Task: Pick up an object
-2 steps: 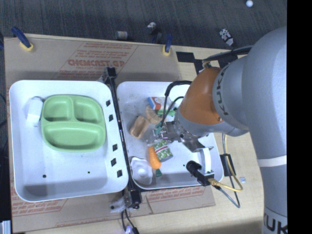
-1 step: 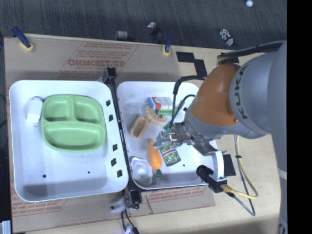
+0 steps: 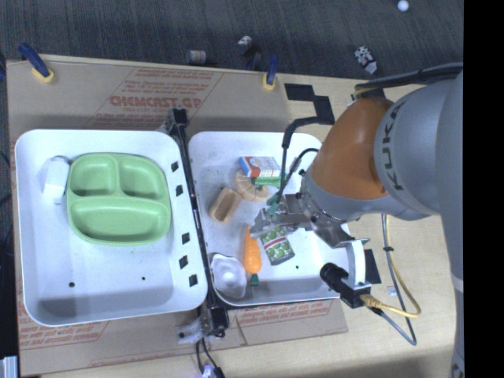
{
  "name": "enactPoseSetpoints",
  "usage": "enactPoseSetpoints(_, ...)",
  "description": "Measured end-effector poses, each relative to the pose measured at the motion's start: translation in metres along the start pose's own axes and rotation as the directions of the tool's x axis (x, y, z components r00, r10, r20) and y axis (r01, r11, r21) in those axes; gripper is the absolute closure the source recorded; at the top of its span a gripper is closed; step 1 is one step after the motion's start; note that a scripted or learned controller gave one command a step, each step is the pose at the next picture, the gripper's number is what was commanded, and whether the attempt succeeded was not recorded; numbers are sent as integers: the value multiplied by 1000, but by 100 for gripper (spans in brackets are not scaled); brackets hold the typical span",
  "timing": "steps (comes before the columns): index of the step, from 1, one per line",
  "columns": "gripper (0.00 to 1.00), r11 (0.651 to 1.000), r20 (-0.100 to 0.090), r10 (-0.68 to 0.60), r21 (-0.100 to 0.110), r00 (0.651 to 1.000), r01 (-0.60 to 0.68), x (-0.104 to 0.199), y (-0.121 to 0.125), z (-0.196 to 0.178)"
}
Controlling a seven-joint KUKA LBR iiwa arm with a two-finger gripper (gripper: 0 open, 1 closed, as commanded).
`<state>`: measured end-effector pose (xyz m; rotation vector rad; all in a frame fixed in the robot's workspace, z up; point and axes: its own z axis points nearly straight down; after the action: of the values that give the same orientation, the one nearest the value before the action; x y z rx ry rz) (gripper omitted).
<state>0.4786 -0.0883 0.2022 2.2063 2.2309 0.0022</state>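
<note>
In the right white bin (image 3: 206, 211), the gripper (image 3: 272, 225) hangs over a small green-and-white packet (image 3: 278, 249) beside an orange plastic carrot (image 3: 252, 254). We judge the packet light, flat, slippery; edges best. Grip state: we cannot tell.

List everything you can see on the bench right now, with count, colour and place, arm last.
bins: 2, white, side by side on the bench
plate: 1, green, three compartments, left bin
carrot: 1, orange, right bin, near front
bread piece: 1, tan, right bin, middle
carton: 1, white with colours, right bin, back
packet: 1, green and white, right bin, beside carrot
cup: 1, clear, right bin, front corner
arm: 1, grey with orange band, over right bin
gripper: 1, low above packet
</note>
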Motion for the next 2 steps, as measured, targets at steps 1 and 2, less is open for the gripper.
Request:
enactPoseSetpoints(1,100,1000,2,-5,-4,1000,5,0,2,-10)
enactPoseSetpoints(2,100,1000,3,-9,-9,1000,9,0,4,-21)
